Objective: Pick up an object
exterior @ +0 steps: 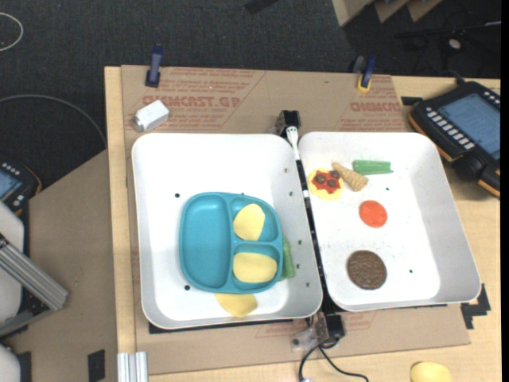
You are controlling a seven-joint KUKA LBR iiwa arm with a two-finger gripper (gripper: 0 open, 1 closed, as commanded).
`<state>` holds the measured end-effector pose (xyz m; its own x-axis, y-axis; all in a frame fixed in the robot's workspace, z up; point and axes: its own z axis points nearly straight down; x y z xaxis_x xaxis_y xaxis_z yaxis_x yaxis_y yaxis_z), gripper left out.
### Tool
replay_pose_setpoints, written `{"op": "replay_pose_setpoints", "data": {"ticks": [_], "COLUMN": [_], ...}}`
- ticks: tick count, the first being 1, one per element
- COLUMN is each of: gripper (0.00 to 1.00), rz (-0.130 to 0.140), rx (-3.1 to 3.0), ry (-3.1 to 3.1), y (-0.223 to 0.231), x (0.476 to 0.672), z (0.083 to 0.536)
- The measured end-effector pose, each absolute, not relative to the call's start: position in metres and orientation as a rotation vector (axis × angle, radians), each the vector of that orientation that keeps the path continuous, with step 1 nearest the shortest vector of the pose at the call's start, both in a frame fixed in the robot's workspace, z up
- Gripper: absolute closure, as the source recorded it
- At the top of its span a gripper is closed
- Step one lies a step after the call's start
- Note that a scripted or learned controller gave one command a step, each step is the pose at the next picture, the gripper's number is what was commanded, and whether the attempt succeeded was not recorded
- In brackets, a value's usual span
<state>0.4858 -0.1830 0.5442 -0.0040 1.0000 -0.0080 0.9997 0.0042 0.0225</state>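
Two white bins sat side by side on the surface (199, 102), and the goods were split between them. The left bin (151, 213) carried a blue tray (205, 241) with three compartments. One yellow piece (249, 221) lay in the upper right compartment and a second yellow piece (254, 267) in the lower right one, while the long left compartment showed bare blue. A third yellow piece (237, 302) lay on the bin floor, touching the tray's near edge. A green sliver (287, 261) peeked out along the tray's right side (too little of it showed to name it).

Over in the right bin (445, 237), five things lay spread out. A green stick (371, 166) lay near the far wall. A tan cone (350, 177) sat just beside it, touching a yellow patch (325, 183) with dark red spots. Nearer the middle sat an orange disc (373, 213), and well apart, toward the near wall, a brown disc (367, 270).

On the end effector, whether it was wide, narrow or holding anything could not be told.

Around the bins, a white block (151, 115) rested on the surface's far left part. Two blue clamps gripped its far edge, one on the left (154, 66) and one on the right (365, 73). A dark pendant (465, 126) lay off to the right.
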Motion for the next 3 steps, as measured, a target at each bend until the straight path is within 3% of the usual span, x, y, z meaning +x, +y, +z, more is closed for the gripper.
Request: {"op": "replay_pose_setpoints", "data": {"ticks": [1, 2, 3], "gripper": [1.0, 1.0, 1.0], "rz": [-0.007, -0.005, 0.015], "rx": [2.23, 2.228, 2.201], "ry": [2.224, 2.223, 2.211], "y": [-0.204, -0.224, -0.192], "x": [0.479, 0.479, 0.492], "z": [0.441, 0.352, 0.546]}}
